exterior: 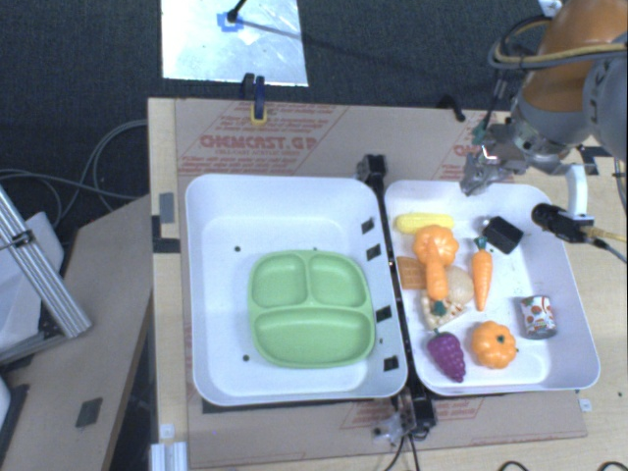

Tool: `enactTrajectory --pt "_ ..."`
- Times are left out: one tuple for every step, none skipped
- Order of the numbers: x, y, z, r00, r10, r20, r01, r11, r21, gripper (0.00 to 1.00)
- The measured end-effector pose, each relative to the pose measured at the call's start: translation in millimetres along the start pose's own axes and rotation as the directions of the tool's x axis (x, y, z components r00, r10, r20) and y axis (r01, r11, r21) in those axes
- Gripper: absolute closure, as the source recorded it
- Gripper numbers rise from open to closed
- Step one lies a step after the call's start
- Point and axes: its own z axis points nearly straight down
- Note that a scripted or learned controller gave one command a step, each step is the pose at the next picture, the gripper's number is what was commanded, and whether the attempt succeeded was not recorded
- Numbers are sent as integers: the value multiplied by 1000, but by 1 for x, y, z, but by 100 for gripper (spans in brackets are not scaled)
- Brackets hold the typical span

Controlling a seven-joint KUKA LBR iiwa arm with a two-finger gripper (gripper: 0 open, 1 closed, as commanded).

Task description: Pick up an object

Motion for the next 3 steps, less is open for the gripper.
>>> enactTrajectory --pt "59 -13 -7 1000 -1 -1 1 1000 2 100" --pt "109 -29 8 1000 0 -1 0 1000 4 100" --pt "127 -37 -12 1000 2 1 -2 1000 0 100"
